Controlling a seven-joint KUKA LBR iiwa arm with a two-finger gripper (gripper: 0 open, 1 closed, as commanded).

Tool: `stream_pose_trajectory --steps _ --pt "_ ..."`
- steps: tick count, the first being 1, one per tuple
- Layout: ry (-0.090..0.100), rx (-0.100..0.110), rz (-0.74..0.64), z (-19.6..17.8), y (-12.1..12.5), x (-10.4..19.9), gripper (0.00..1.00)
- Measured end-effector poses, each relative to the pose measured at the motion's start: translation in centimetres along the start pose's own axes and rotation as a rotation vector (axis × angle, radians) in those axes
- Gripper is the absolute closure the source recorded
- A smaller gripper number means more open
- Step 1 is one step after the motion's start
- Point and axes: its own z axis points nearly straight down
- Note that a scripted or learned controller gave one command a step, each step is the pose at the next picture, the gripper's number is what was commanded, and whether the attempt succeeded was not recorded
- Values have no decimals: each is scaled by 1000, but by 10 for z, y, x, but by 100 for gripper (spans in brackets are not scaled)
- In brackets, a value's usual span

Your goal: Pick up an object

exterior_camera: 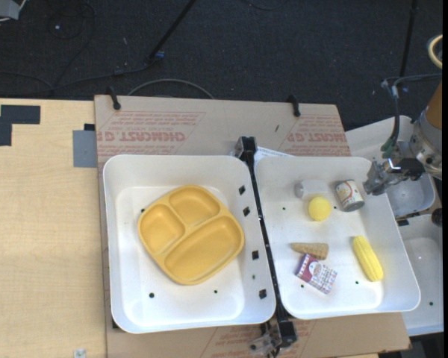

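The right bin [403, 289] holds a small can [349, 195] on its side, a yellow ball [319, 209], a grey cylinder [299, 189], an ice-cream cone [309, 250], a red and white packet [316, 274] and a yellow corn cob [367, 258]. My gripper [378, 180] hangs at the bin's upper right edge, just right of the can. Nothing shows between its fingers.
The left bin [127, 289] holds a yellow divided plate [190, 233]. A black clip rail [255, 237] runs between the bins. Cardboard [209, 129] lies under both, with a wooden bench [37, 237] to the left and dark floor behind.
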Motion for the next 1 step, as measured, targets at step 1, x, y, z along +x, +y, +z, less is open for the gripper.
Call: stream_pose_trajectory --steps 1 --pt "3 4 -3 -5 -4 50 100"
